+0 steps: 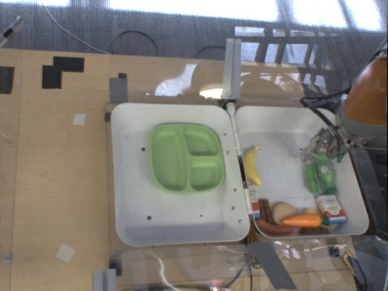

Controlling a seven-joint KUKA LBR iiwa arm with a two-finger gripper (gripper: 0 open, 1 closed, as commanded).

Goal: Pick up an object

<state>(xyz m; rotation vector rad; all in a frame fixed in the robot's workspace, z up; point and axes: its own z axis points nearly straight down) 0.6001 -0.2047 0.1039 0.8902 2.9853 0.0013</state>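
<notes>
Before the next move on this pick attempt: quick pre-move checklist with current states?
1. Gripper over the right bin: ok, it sits above that bin's right side.
2. Target under it: ok, a green packet lies right below the gripper.
3. Something held already: cannot tell, the jaws are too blurred to read.
4. Clutter by the target: not ok, a small juice carton lies just in front of the packet, with a carrot beside it.
5. Banana out of the way: ok, it lies by the divider, apart from the gripper.
6. Green divided plate: ok, it rests in the left bin.
</notes>
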